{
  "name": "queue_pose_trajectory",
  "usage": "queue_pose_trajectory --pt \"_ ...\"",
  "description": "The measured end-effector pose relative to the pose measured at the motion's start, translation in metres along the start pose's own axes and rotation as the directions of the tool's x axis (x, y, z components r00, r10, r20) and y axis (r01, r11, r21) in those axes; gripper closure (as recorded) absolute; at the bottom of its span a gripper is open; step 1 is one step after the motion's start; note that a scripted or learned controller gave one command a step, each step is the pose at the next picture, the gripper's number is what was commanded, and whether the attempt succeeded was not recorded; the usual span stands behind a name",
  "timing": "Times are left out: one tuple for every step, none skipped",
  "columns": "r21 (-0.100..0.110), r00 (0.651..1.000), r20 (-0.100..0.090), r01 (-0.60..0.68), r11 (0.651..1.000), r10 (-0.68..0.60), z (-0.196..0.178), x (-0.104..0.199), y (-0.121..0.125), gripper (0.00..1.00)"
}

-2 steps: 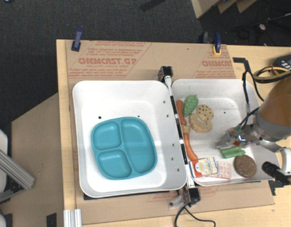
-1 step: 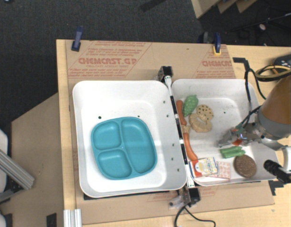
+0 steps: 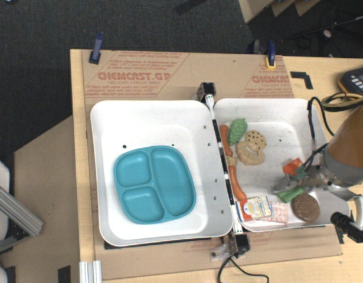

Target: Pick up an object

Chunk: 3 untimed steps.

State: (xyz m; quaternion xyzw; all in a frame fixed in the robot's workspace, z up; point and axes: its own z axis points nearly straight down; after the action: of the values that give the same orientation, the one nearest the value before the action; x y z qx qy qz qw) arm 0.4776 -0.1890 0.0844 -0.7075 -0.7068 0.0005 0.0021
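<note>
the tool (image 3: 287, 187) is seen low at the right bin's (image 3: 270, 106) right side, beside a brown disc (image 3: 305, 207); whether it is spread cannot be told. cookies (image 3: 252, 146), sausages (image 3: 235, 184) and a carton (image 3: 262, 209) crowd that bin. a teal divided plate (image 3: 154, 183) is held in the left bin (image 3: 110, 122).

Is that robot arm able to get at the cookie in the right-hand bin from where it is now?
Probably yes. The cookie lies uncovered on top, leaning on a tan food piece, with bare bin floor between it and the gripper. The neighbouring green item might crowd the grasp.
</note>
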Motion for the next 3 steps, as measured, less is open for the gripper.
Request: queue_pose_trajectory --pt "-0.005 1.000 0.002 0.000 1.000 0.000 -0.010 0.000 0.002 1.00" --pt "-0.002 1.000 0.000 0.005 1.000 -0.005 0.000 0.051 0.009 1.00" --pt "-0.016 1.000 0.005 0.004 1.000 -0.004 -0.123 0.063 0.003 1.00"
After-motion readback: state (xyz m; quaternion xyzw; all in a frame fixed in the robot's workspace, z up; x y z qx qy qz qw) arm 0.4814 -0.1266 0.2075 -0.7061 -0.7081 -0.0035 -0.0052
